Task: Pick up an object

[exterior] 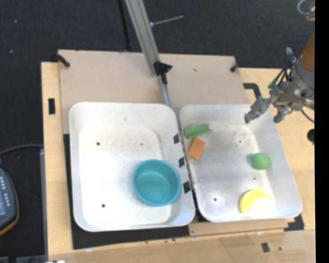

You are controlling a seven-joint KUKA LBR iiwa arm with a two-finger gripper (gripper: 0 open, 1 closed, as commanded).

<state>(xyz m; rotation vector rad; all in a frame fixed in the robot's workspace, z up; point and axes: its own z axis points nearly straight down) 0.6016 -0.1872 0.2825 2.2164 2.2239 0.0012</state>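
Objects lie in the right bin (274, 147): a round green ball (260, 160) at 6 o'clock below the gripper (266, 112), whose metal fingers stand apart, holding nothing. Yellow curved piece (254, 200), orange block (196, 148), green stick (197, 130). Smooth blue bowl (156, 182) sits in the left bin (98, 130).

I'm seeing a teal bowl (156, 182) sitting upright in the left bin; green block (197, 130), orange block (196, 148), green ball (260, 160), yellow banana (253, 200) are lying loose in the right bin.

Gripper (265, 112) hangs over the right bin's (225, 212) far edge, holding nothing.
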